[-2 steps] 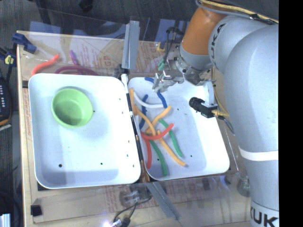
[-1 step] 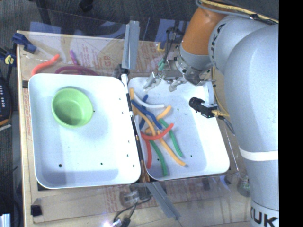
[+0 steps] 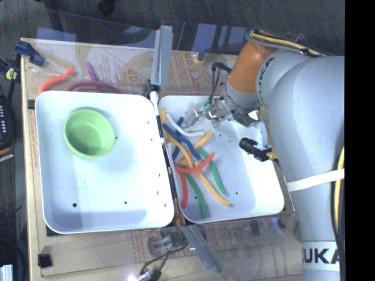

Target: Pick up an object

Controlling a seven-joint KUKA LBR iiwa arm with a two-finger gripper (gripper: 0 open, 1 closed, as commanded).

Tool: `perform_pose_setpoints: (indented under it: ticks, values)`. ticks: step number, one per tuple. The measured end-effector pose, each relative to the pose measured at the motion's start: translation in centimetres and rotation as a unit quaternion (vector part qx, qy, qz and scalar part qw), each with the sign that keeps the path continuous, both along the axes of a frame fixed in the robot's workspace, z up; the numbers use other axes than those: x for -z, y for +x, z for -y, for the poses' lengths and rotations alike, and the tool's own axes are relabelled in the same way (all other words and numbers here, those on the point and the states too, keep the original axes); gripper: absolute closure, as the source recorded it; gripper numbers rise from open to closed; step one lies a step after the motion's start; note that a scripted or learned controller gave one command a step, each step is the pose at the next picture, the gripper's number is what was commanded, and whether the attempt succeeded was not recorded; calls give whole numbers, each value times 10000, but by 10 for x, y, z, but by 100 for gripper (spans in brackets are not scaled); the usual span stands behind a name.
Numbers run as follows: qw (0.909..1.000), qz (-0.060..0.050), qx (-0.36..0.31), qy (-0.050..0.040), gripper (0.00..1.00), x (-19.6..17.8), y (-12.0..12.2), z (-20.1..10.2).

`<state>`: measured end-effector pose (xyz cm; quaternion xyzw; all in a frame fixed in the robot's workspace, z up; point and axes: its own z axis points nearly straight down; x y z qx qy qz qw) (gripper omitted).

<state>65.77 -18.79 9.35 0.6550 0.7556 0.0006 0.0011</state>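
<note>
A heap of bendy sticks [image 3: 193,160] in orange, blue, green, red and white lies in the left half of the right bin [image 3: 258,192]. My gripper [image 3: 197,116] hangs low over the far end of that bin, just above the top of the heap near a white stick [image 3: 176,127]. The grey arm with its orange band [image 3: 252,69] comes in from the right and covers the bin's right rim. I see nothing lifted clear of the heap.
A green bowl [image 3: 89,133] sits at the upper left of the left bin [image 3: 105,198]. Behind that bin lie an orange stick [image 3: 55,79] and a purple loop [image 3: 94,87]. A metal bar [image 3: 161,54] stands behind the gap between the bins.
</note>
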Motion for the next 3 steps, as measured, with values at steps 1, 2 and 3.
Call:
perform_pose_setpoints:
  ticks: [1,2,3]
  values:
    - [9999,16,-160,-10,0,-1,-64,-29]
    - [10000,-14,-36,-6,0,1,-124,2]
    - [10000,-39,-9,-9,0,1,-55,-23]
